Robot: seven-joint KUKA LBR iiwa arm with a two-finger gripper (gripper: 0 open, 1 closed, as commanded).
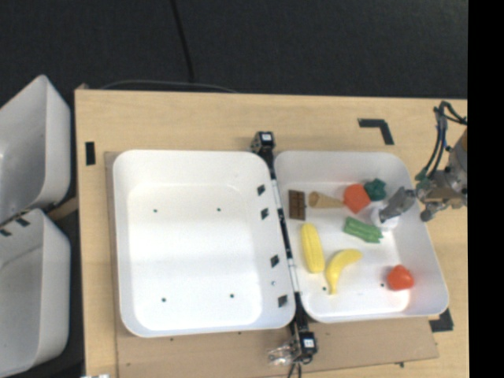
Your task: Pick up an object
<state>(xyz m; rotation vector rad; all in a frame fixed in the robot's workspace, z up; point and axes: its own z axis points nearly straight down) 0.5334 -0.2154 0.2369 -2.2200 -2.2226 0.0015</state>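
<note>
Now my gripper (391,209) hangs over right bin (417,290), near green pepper (362,230) and red tomato (356,197); grip state unclear.

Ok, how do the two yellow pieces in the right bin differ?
The corn cob is straight and lies nearly upright in the view; the banana is curved and lies at a slant. The corn cob sits nearer the divider, the banana nearer the bin's middle. Both are yellow, similar in length and lie apart from the gripper.
</note>
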